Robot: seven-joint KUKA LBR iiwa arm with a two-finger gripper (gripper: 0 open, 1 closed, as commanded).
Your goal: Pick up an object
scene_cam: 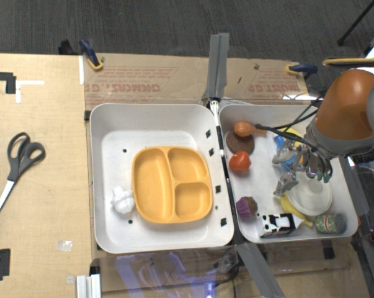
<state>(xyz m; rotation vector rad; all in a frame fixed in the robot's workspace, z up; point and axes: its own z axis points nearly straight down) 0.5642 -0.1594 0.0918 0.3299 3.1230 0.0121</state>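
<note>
You are looking at the arm (348, 107) reaching in from the right, and its end effector (288, 169) is hanging over the right bin (342, 228). Its metal fingers (286, 184) are pointing down and to the left, standing a little apart, with nothing lying between them. Wiring is crowding the wrist, so the width of the gap is hard to judge; it is probably narrow.

Just to the right of the end effector a white cup-like object (314, 196) is sitting on a yellow piece (292, 207), and the lower fingertip is hovering near that yellow piece. A blue item (280, 144) is peeking out just above the end effector. To its left a red tomato-like ball (239, 161) is lying beside a brown round object (239, 143), and an orange ball (242, 128) is resting above them. Below and left of the end effector a purple object (246, 207) is sitting, with a black-and-white toy (277, 225) just below, and a green can (330, 223) is lying below and right.

Well to the left, the left bin (106, 135) is holding a yellow divided plate (172, 184) and a crumpled white object (121, 200). Farther left, scissors (16, 163) are lying on the worktop (44, 241).
</note>
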